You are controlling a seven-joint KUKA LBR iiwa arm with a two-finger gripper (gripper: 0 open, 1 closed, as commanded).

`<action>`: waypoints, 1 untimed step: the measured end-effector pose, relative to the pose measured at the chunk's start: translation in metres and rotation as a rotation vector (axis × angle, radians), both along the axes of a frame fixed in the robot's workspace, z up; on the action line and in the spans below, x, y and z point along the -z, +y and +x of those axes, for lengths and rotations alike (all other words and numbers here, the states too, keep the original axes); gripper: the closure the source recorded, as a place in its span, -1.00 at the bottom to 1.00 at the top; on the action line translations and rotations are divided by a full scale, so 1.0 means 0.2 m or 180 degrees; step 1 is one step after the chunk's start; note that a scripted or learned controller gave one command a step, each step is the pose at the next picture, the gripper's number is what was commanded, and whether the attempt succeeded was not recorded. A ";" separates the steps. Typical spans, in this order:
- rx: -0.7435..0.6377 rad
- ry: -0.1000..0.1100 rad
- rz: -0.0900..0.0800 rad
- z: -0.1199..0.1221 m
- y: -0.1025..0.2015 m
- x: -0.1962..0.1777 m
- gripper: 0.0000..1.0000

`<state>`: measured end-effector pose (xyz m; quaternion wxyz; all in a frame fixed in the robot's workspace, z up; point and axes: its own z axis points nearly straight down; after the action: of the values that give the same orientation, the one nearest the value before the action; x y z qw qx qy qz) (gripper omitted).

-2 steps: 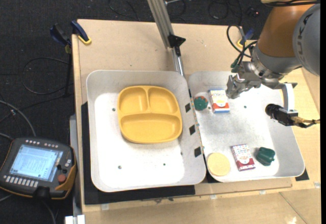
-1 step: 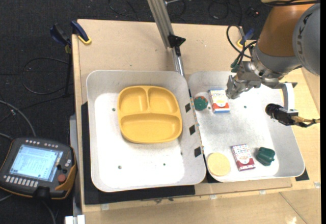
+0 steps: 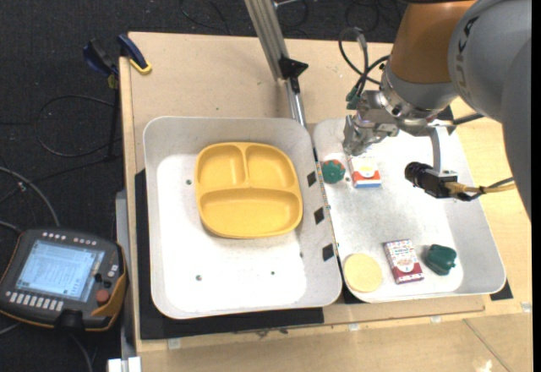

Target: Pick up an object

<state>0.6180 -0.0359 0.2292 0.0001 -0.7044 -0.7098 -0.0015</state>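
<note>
From the overhead camera, the pincer hangs low in the right bin, right above the small red-and-white carton, apparently lined up for a grab. How far it is open cannot be told. The carton lies flat beside a green ball, nothing lifted yet.

arm cut off by right edge, pincer tips too small to tell, small box print unreadable
</note>
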 end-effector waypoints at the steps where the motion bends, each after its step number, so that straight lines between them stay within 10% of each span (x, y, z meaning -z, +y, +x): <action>1: -0.0001 0.0000 0.0000 0.03 0.26 -0.06 1.00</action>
<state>0.6234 0.0157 0.2406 0.0001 -0.7043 -0.7099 -0.0015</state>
